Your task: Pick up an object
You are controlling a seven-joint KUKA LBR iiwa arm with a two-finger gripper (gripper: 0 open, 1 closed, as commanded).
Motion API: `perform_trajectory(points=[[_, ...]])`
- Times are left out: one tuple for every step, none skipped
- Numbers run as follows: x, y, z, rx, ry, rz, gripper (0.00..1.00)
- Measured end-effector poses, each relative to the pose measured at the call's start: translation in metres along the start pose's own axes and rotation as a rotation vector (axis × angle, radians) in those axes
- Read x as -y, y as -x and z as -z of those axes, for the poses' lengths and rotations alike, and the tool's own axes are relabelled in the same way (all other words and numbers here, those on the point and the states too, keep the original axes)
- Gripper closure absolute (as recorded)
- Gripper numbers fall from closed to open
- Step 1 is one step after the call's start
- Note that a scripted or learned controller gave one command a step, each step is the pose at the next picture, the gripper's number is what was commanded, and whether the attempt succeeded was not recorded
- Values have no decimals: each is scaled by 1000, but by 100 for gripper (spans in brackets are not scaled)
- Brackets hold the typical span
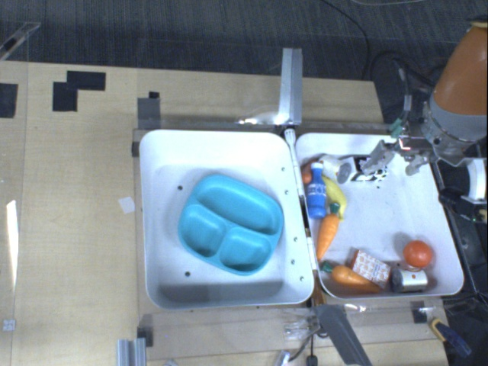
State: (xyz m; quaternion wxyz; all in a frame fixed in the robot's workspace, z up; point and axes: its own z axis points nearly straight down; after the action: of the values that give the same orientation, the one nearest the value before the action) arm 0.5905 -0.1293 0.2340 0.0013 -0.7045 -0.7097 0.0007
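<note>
The right bin point(451, 235) holds several small objects. Along its left wall lie a blue bottle point(316, 197), a yellow banana point(335, 196) and an orange carrot point(326, 235). At its front sit a second carrot point(350, 277), a small patterned box point(371, 266), a red tomato point(418, 253) and a metal can point(410, 280). My gripper point(372, 168) hangs over the back of this bin, right of the banana and apart from it. I see nothing held in it.
The left bin point(156, 204) holds a blue divided plate point(229, 223). A metal post point(291, 90) stands behind the divider between the bins. The arm's orange band point(463, 71) is at the right edge, with cables behind it.
</note>
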Motion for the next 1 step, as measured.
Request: perform_trajectory(points=[[28,-26,-137,1,6,-66,0]])
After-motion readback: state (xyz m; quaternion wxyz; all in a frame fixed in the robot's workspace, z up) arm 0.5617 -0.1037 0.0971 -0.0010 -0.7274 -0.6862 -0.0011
